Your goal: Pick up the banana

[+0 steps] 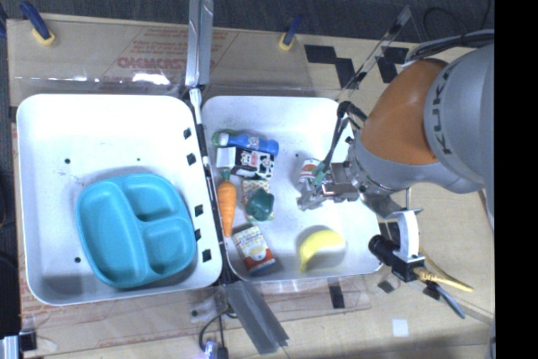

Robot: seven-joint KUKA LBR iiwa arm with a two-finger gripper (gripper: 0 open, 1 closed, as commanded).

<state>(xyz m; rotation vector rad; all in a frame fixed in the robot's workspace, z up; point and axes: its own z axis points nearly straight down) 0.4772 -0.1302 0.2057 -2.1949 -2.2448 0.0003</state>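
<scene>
Near the front wall of the right bin [277, 103], towards its right corner, the banana [320, 248] lies flat on the white floor, apart from the other things. Just above it hangs the gripper [313, 189], reaching in from the right on the grey arm [437, 130]; nothing sits between its fingers, though whether they are spread or closed I cannot tell from this slant. Further left lie a teal cup [260, 204], a small red-labelled carton [252, 248], a carrot [226, 208] along the dividing wall, and a blue and white carton [250, 154] towards the back. Beyond that, the left bin [50, 113] bears a blue divided plate [134, 227]. By my judgement this is the approach step, with the grasp not yet made. The next move calls for shifting the gripper towards the front wall until it is centred over the fruit, then descending with the fingers spanning its narrow width
</scene>
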